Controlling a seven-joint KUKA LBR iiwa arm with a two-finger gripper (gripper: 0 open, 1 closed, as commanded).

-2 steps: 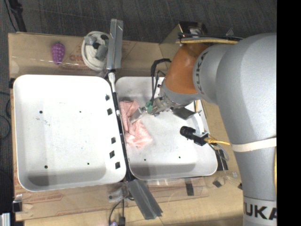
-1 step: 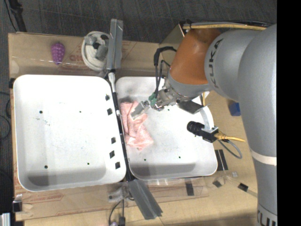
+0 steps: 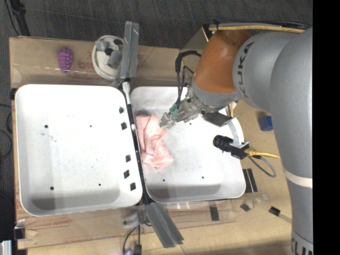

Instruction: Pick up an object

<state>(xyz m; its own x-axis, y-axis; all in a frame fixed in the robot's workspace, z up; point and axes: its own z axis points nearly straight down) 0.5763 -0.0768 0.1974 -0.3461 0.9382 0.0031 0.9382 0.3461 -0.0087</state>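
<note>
My gripper [image 3: 169, 119] hangs at the upper edge of the crumpled pink cloth [image 3: 153, 141]; finger state I cannot tell. Perhaps I'd pinch only a fold and it slips.

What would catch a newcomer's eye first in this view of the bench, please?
The big grey arm with its orange band fills the right side, its gripper low over the right bin. Just beneath it lies a crumpled pink cloth by that bin's left wall. A small purple object sits on the bench beyond the left bin.
</note>
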